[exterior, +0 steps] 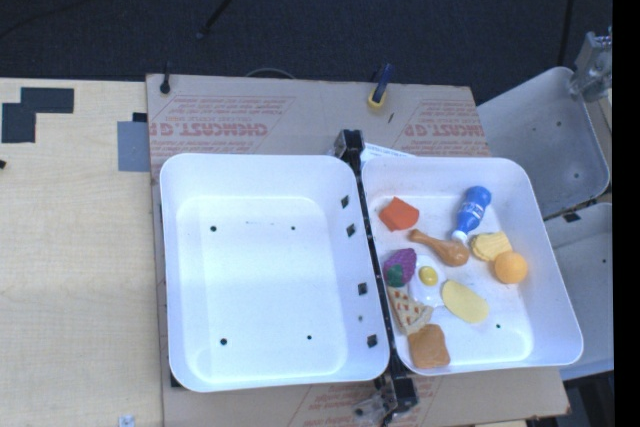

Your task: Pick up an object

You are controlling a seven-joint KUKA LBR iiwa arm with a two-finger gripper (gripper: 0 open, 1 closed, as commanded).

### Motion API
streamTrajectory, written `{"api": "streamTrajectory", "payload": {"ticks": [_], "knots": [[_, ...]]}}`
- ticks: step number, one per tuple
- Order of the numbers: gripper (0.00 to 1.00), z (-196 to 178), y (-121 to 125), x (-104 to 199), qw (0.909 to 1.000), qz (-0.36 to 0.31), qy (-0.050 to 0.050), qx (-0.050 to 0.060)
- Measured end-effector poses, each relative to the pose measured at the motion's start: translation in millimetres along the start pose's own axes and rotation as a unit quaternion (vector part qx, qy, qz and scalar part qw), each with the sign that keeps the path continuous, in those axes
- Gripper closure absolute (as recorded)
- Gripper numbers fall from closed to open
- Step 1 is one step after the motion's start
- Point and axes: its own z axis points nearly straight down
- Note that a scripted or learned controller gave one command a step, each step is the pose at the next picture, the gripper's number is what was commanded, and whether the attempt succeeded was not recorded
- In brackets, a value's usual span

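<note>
The pick has not begun, by my judgement: all 10 toy foods lie loose in the right bin [545, 245], and nothing is lifted; whether the fingers are open or closed I cannot tell, so places are given by the arm's side of the bin, not from the fingers.

The next move calls for choosing 1 piece with room around it, coming down over it from the right, and closing across its narrow width. The orange ball [510, 267] is nearest the side the arm enters from, but it touches or nearly touches the yellow crinkled piece [490, 246], and a round thing may roll out of a pinch. The red-orange block [399, 213] stands well apart from the rest, near the wall shared with the left bin [190, 265]; its flat sides look the safest to pinch. The blue and white bottle [472, 211] lies tilted, its lower end just beside the drumstick [438, 247].

The purple grapes [400, 265], a small yellow piece [428, 275] and what is probably a pizza slice [407, 310] crowd together by the divider; the pale yellow oval [464, 301] and the brown toast-like piece [428, 347] lie nearer the front; both look low and flat, so harder to get under.
</note>
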Motion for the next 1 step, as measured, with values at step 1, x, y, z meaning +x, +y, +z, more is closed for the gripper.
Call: {"api": "streamTrajectory", "payload": {"ticks": [1], "knots": [[1.0, 103.9, 10.0, -2.8, 1.0, -0.002, 0.002, 0.005]]}}
